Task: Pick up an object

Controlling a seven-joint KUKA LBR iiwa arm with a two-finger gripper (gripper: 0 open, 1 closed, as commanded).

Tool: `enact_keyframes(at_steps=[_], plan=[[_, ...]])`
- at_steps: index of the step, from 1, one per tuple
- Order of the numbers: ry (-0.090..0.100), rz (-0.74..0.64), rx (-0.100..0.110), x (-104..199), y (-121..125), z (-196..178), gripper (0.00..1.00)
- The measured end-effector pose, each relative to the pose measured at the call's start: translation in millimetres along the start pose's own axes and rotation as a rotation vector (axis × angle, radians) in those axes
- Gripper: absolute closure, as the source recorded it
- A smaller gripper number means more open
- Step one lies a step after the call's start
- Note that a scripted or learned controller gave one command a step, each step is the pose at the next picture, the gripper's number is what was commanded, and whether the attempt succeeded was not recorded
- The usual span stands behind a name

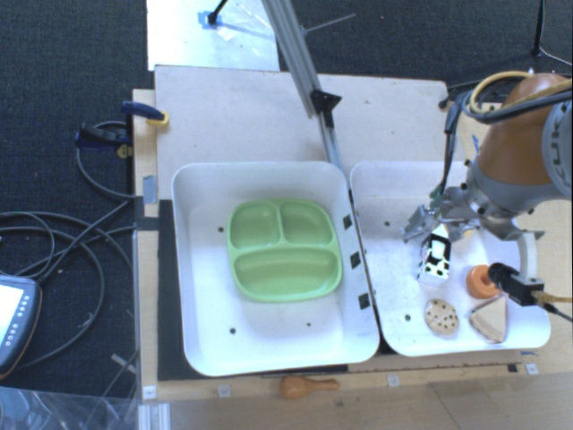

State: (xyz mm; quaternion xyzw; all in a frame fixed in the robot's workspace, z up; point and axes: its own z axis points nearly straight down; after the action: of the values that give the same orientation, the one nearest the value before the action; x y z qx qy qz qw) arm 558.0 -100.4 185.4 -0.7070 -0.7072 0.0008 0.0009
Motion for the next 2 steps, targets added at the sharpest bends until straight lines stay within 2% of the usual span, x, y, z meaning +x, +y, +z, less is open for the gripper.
enact_keyframes(at_steps=[1, 2], plan=[[-0.001, 0.0, -0.004, -4, 0, 60, 0.0], [-0.008, 0.001, -0.026, -7, 7, 73, 0.0]])
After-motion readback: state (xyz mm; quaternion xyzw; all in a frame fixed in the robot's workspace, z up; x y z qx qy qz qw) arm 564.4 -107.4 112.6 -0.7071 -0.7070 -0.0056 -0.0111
